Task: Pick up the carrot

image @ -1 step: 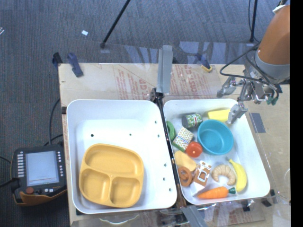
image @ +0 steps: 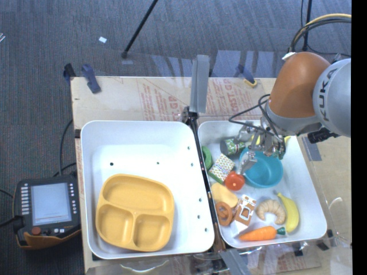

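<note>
While the arm (image: pixel 312 90) reached in from the right over the right-hand bin (image: pixel 307 176), its gripper (image: pixel 252 153) hung above the bin's middle, over the rim of a blue bowl (image: pixel 265 172) and just beside a red tomato (image: pixel 234 181). I cannot tell whether it was spread or clenched, as the view was too cluttered there; nothing showed as grasped.

At the near edge of that same bin lay the carrot (image: pixel 258 234), flat on the floor, well apart from the gripper. Its long axis ran nearly left to right, slightly tilted, with the pointed orange tip toward the left and the green stem end toward the right, near the lower end of a banana (image: pixel 289 211). A croissant (image: pixel 271 209) sat just above it, and a pretzel (image: pixel 225 213) lay to its upper left.

Over in the left bin (image: pixel 92 148) rested a yellow divided plate (image: pixel 136 212).
</note>
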Available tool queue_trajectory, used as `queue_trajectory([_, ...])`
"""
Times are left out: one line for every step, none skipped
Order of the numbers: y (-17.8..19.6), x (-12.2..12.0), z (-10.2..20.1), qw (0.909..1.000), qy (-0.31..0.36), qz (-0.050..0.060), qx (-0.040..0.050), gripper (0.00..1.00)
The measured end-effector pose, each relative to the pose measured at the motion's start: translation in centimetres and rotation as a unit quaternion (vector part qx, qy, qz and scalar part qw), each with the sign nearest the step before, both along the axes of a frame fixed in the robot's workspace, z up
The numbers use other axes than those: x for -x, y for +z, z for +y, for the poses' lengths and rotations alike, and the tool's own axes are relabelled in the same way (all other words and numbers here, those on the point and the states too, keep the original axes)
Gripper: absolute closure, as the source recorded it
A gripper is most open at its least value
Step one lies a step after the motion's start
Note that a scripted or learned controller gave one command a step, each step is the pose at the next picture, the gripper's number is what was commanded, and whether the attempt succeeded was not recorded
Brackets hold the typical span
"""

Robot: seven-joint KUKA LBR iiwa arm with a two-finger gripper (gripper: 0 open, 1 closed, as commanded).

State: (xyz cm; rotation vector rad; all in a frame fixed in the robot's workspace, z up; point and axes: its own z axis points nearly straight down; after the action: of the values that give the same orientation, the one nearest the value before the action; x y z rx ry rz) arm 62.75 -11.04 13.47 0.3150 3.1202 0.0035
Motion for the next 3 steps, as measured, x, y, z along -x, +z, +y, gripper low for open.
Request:
queue_trajectory([-4.7, 9.3, 3.0, 0.9989, 0.047, 0.006, -0.0003, 0.00])
queue_trajectory([-4.8, 15.0, -0.4, 0.9916, 0.130, 0.004, 0.0005, 0.00])
queue_trajectory([-4.7, 14.4, -2.0, 0.9448, 0.328, 0.001, 0.0008, 0.00])
